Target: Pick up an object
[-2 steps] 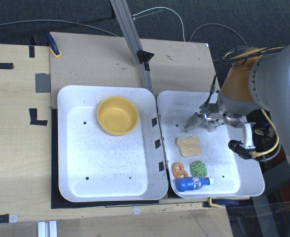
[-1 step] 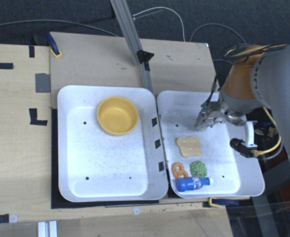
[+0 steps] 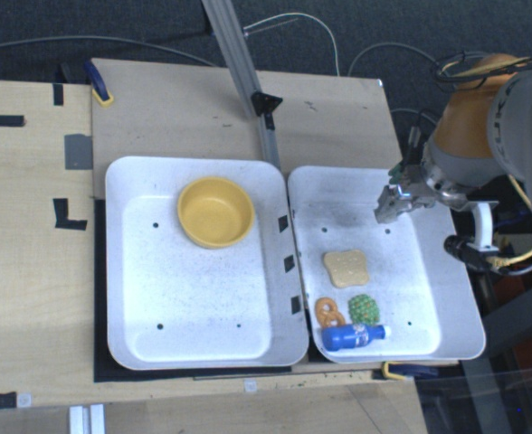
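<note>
Hand [image 3: 391, 208] of the grey arm sits over the upper part of the right-hand shallow white bin [image 3: 447, 324], near its far right wall. Finger spacing cannot be told from this view; nothing visible between them, so no grasp is recorded.

Candidate objects all lie in the lower half of the same bin, toward the camera from the hand. Nearest is the flat pale tan cracker-shaped piece [image 3: 346, 267], down and slightly left of the hand, apart from it. It is roughly square, no marked long axis. Further down: small orange pretzel-shaped toy [image 3: 328, 312], green bumpy round toy [image 3: 364, 308] just beside it, and blue plastic bottle with white cap [image 3: 354, 335] lying on its side, long axis running left to right along the near wall.

Yellow round bowl [image 3: 215, 211] sits in the left-hand white bin [image 3: 130, 333], well apart from the hand, across the divide.

Judgement: the shortest move is toward the tan piece, though it is flat and may be hard to pinch.
</note>
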Controlling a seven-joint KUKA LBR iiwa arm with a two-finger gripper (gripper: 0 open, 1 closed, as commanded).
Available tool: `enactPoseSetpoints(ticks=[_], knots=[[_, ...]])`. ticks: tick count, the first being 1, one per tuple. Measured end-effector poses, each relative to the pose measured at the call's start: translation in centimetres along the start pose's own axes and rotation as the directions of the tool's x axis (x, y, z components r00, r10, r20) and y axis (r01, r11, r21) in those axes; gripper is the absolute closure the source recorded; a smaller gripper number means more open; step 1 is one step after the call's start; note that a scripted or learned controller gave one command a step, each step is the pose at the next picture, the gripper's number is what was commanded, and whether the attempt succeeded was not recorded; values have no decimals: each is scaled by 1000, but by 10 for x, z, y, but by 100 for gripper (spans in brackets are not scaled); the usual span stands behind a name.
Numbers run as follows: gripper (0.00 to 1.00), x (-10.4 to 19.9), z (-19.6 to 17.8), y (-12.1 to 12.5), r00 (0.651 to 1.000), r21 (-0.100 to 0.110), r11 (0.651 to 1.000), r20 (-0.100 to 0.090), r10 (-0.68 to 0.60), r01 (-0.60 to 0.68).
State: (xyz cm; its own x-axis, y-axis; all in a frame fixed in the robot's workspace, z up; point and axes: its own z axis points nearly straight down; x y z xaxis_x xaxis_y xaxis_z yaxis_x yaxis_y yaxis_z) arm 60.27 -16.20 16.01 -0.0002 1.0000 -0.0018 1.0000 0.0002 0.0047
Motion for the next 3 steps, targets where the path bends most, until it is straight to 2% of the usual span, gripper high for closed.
enactPoseSetpoints(ticks=[2,3], knots=[[100,15,-102,11,1000,0,1000,-1,-2,2],[100,77,-95,1,1000,6,1000,-3,-6,6]])
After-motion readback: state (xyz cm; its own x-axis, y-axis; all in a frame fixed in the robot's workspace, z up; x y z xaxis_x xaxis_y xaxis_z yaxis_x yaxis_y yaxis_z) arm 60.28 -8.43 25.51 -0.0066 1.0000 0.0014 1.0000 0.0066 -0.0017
